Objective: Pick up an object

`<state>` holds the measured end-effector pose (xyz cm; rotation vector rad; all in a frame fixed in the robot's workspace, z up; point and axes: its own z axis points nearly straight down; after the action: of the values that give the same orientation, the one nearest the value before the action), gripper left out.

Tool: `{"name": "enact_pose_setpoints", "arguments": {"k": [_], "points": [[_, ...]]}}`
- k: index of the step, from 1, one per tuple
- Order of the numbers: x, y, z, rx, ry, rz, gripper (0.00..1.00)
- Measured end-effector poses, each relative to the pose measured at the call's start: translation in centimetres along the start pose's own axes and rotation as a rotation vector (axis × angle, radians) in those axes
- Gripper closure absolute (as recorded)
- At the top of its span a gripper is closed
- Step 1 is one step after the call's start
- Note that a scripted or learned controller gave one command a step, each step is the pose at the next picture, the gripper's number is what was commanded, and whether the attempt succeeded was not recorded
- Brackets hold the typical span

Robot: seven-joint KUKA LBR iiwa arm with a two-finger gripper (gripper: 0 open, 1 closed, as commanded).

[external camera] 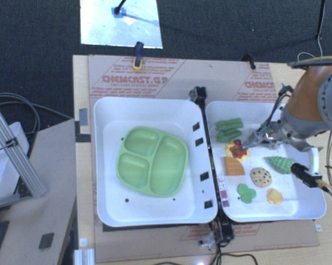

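Observation:
The right bin (315,206) holds several toy foods. Green bean pods (228,127) lie at its far left, with a red and yellow piece (236,150) just in front of them. An orange wedge (233,166), a speckled cookie (260,176), a green leafy cone (279,163), a green broccoli piece (246,192) and a yellow lump (274,196) lie nearer the front. My gripper (249,141) reaches in from the right and is low in the bin. Its tip is at the right edge of the red and yellow piece, just below the bean pods.
The left bin (108,112) holds a pale green divided plate (153,160). A black divider strip (204,148) runs between the bins. The arm's grey and orange body (312,104) hangs over the right bin's far right corner.

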<state>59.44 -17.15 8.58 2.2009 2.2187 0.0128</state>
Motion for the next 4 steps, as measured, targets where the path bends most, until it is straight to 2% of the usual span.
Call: {"name": "enact_pose_setpoints", "arguments": {"k": [1,2,3,4], "points": [[0.3,6.7,0.4,0.073,0.017,0.012,0.00],[1.0,7.3,-4.8,0.029,0.008,0.007,0.00],[2.6,6.6,0.3,0.062,0.003,0.019,0.00],[0.7,7.7,-7.4,0.010,0.002,0.009,0.00]]}}
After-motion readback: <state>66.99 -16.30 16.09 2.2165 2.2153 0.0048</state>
